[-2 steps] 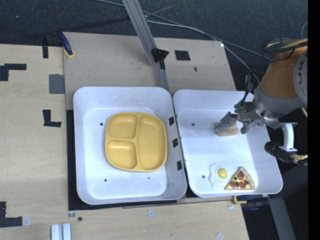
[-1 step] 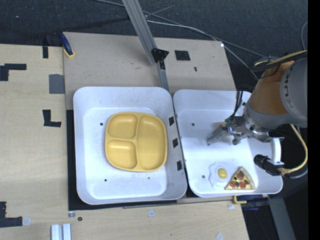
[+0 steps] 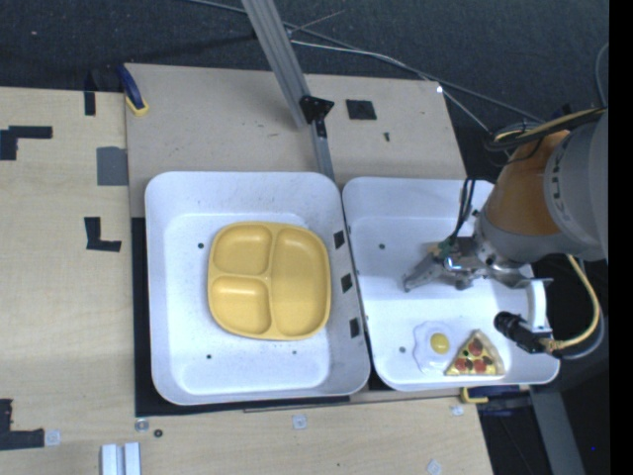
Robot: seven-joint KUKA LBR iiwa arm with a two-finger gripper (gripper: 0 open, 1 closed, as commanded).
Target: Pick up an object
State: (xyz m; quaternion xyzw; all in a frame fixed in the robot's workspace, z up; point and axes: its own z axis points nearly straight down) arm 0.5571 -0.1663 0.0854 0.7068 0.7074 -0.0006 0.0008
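Two white bins sit side by side on the counter [image 3: 227, 117]. The left bin [image 3: 168, 265] holds a yellow divided plate [image 3: 269, 280]. In the right bin [image 3: 396, 216], the gripper [image 3: 420, 277] hangs spread and holding nothing, above a fried egg [image 3: 437, 344] and pizza slice [image 3: 475, 356] at lower right.
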